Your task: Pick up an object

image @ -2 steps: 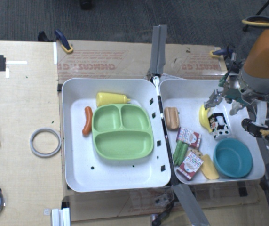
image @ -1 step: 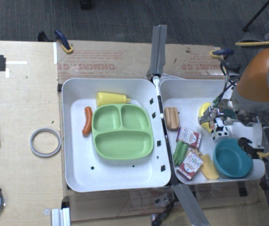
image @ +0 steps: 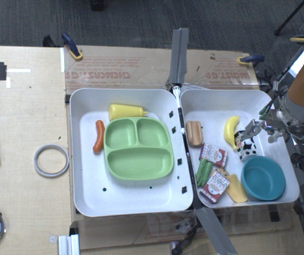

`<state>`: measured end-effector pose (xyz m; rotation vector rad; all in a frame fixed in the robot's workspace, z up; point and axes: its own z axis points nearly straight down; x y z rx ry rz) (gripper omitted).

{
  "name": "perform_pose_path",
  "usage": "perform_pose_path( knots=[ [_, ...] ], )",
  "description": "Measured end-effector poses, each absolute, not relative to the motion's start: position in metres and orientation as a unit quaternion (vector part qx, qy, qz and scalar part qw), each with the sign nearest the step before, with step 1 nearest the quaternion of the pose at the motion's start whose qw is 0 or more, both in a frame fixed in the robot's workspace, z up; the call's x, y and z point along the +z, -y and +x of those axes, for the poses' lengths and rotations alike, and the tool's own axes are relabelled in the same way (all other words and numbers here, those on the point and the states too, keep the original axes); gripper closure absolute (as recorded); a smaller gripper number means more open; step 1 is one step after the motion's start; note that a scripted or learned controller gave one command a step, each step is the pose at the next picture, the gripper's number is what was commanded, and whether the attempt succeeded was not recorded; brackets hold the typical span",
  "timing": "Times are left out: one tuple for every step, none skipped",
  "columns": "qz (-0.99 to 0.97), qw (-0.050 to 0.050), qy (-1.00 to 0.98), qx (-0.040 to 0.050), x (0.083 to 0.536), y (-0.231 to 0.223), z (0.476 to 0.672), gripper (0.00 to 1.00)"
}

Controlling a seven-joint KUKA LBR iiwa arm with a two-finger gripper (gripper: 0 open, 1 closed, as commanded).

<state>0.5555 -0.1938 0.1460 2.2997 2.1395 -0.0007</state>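
The gripper [image: 251,127] hung low near the right bin's [image: 192,158] right wall, its fingers' spread impossible to judge, just above a small black-and-white toy [image: 246,146] lying between the banana [image: 230,130] and the teal bowl [image: 263,178].

Arm in from the right, the two-finger gripper [image: 251,127] hovers over the right white bin [image: 216,101], just above a small black-and-white cow figure [image: 246,146], beside a yellow plastic banana [image: 231,130]. Round teal bowl [image: 263,178] sits below. Left white bin [image: 80,158]: green three-compartment plate [image: 138,148].
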Motion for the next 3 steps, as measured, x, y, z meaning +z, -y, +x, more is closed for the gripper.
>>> perform_pose_path(
  knots=[
    [0.689, -0.001, -0.725, -0.0005, 0.091, 0.178, 0.545, 0.0],
    [0.69, -0.001, -0.723, -0.0004, 0.1, 0.179, 0.546, 1.0],
    [0.692, -0.001, -0.722, -0.0008, 0.108, 0.18, 0.546, 1.0]
  ],
)
